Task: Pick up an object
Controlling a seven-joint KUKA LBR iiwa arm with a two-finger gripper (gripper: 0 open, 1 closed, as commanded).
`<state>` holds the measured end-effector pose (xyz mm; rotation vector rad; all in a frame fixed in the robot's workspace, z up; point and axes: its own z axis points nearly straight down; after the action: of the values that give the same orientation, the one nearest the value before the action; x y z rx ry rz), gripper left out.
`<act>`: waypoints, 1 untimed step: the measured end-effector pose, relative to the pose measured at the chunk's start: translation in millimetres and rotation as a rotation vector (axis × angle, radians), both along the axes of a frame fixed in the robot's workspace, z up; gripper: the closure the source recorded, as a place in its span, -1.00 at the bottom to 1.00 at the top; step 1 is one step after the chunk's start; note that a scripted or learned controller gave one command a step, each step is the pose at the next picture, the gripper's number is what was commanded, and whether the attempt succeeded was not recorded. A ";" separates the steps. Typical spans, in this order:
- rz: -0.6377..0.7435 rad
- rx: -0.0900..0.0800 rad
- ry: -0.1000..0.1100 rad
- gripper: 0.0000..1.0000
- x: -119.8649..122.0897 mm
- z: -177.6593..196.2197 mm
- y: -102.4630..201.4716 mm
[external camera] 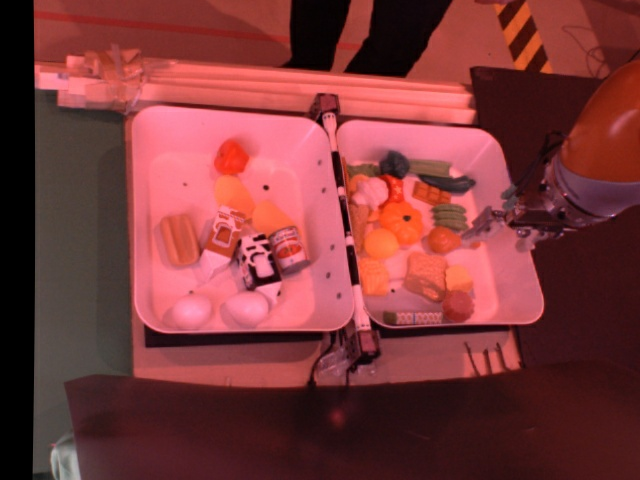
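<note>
The bench (420,360) carried two shallow white bins set side by side, their inner rims nearly touching along a narrow strip (342,228) that ran between them. The left bin (150,168) and the right bin (510,183) each rested on a dark mat whose edge showed beneath the near rims. Behind both bins, pale wooden slats (300,86) lay along the far edge. A dark sheet (330,428) covered the bench's near side.
</note>
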<state>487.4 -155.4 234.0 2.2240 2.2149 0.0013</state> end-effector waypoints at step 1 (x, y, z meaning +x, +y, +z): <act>0.000 0.000 0.000 -1.00 0.0 0.0 0.0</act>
<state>487.5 -155.4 234.0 2.2239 2.2149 0.0013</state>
